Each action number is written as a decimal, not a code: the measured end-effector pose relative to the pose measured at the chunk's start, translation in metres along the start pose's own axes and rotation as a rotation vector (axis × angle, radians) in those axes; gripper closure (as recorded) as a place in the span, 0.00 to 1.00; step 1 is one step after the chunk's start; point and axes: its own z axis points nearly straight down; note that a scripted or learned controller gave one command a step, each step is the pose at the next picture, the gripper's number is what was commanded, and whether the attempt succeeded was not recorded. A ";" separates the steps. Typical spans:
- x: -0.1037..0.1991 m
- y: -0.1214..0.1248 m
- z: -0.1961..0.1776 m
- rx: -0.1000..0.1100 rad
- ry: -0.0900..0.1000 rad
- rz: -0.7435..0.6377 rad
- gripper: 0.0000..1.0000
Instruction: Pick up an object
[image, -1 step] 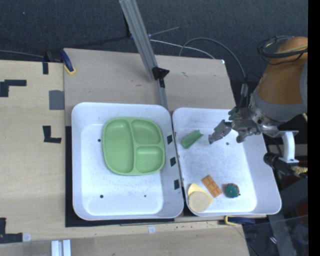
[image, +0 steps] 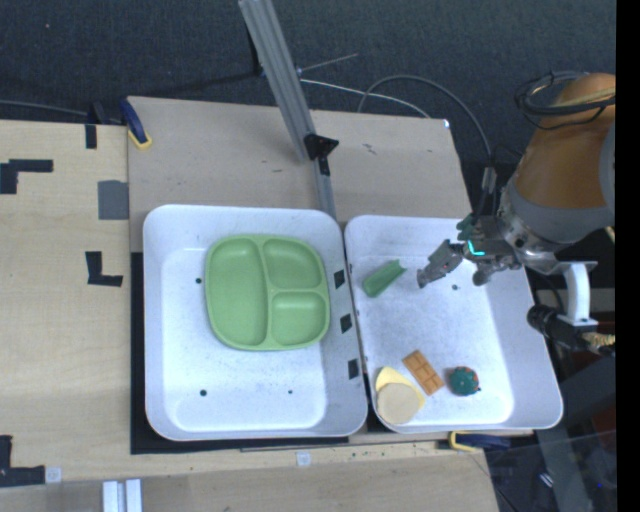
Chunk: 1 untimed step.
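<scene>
**Pincer over the right bin, nothing in its grip**

Right now your arm (image: 560, 150) reaches in from three o'clock, and its pincer (image: 455, 268) hangs over the upper part of the right bin (image: 520, 330). You can see two dark fingers (image: 438, 268) spread a little apart, slanting down toward eight o'clock, with bare white bin floor showing around them. Nothing sits between them.

Your nearest candidate is the green block (image: 382, 277), lying tilted at about nine o'clock from the fingertips, near but not touching, close to the wall that divides the two bins.

Look toward six o'clock in the same bin and you find three more things grouped along the lower edge. A pale yellow round piece (image: 397, 398) rests in the lower left corner. An orange waffle-patterned piece (image: 423, 371) lies just beside it, at its one o'clock. A small dark green round object (image: 462, 381) with a red spot sits at three o'clock from the orange piece, slightly apart from it.

Over in the left bin (image: 170, 300) you have a light green divided plate (image: 267, 291) with three compartments, lying flat near the bin's upper middle.

Both bins rest side by side on the bench (image: 60, 300).
</scene>
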 end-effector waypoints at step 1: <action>0.001 0.001 0.044 0.005 -0.001 0.001 0.00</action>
